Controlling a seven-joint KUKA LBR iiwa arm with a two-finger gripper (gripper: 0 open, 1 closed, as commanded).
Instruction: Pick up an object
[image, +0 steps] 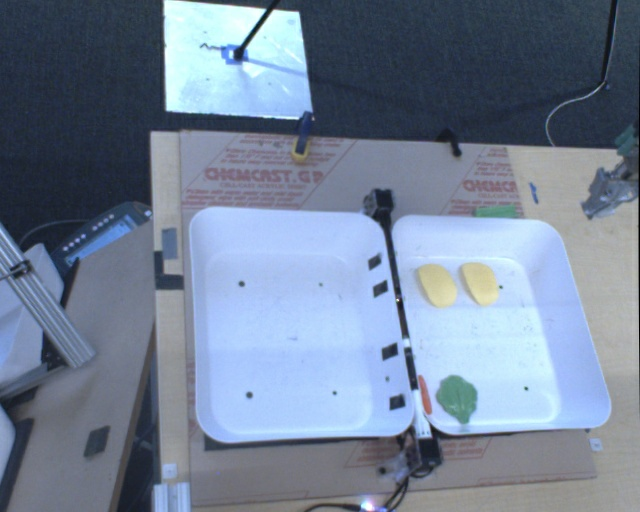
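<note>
Green leaf thing (457, 398) sits lower right, gripper (610, 185) parked far right, can't tell its grip; we've yet to reach in.

- A small part of the robot (612, 185) is seen at the right edge of the camera view, above the bench
- Pale grey metal is shown, with angular, bracket-like shapes
- A greenish-teal patch is seen at its top
- The outline is blurred, so screws and markings cannot be made out
- Whether this part is the gripper cannot be told
</note>
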